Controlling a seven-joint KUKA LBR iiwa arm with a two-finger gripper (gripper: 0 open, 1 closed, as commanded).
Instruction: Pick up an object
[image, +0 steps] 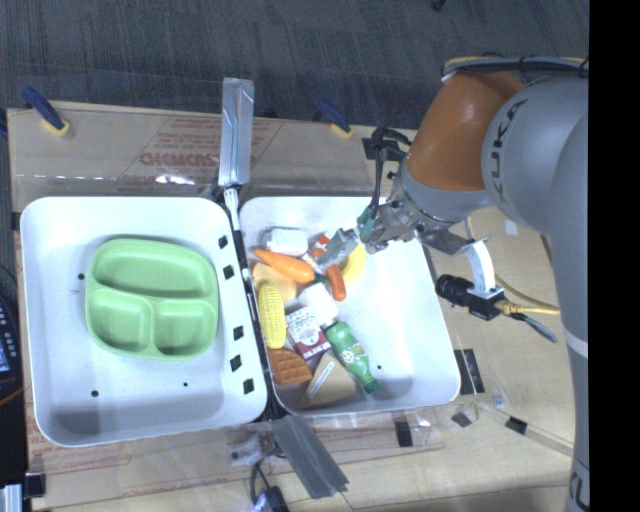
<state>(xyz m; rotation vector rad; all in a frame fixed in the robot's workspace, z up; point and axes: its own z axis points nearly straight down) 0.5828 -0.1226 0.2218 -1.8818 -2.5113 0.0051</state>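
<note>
So the gripper (345, 243) is down in the right bin (425, 330), right over the pile, but I can't tell if it's grabbed anything. Banana (354, 264) and sausage (335, 285) sit just below it, carrot (284, 266) to its left. Looks like the reach-in step; next it needs 1 clean pinch, then lift.

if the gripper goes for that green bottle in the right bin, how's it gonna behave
The green bottle lies on its side, tilted across the right bin, so a push would probably roll or pivot it. Its rounded, glossy-looking body may slip between fingers unless gripped across its width. It looks like a toy, likely light and rigid. It touches the small packet, which could shift too.
</note>
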